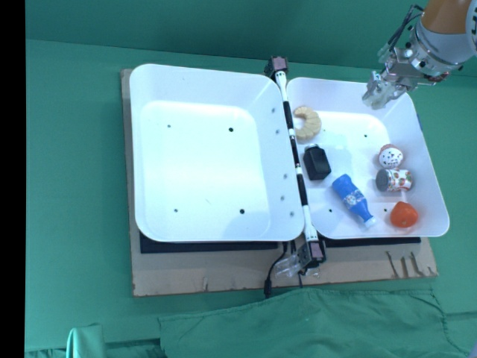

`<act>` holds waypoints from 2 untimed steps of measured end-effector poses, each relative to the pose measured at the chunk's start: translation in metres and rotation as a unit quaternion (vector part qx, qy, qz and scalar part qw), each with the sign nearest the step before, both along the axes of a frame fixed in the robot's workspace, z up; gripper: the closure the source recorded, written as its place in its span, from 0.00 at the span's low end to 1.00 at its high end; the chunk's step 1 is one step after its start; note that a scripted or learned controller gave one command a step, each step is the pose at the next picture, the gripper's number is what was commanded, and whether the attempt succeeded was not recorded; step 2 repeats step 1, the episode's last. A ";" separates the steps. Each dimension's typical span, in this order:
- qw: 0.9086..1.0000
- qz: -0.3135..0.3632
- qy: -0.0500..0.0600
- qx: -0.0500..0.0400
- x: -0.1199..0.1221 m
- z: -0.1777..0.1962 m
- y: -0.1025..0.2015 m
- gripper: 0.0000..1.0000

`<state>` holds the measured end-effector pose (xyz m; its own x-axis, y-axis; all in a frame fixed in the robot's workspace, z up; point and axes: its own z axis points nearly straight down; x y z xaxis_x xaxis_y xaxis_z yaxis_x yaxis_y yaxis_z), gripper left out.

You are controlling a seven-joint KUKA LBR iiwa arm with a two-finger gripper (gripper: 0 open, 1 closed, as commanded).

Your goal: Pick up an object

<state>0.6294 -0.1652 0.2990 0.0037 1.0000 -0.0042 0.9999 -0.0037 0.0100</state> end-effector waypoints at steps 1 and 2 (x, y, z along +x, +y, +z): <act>1.000 0.000 0.000 0.000 0.000 0.055 -0.011 1.00; 1.000 0.000 0.000 0.000 0.000 0.055 -0.011 1.00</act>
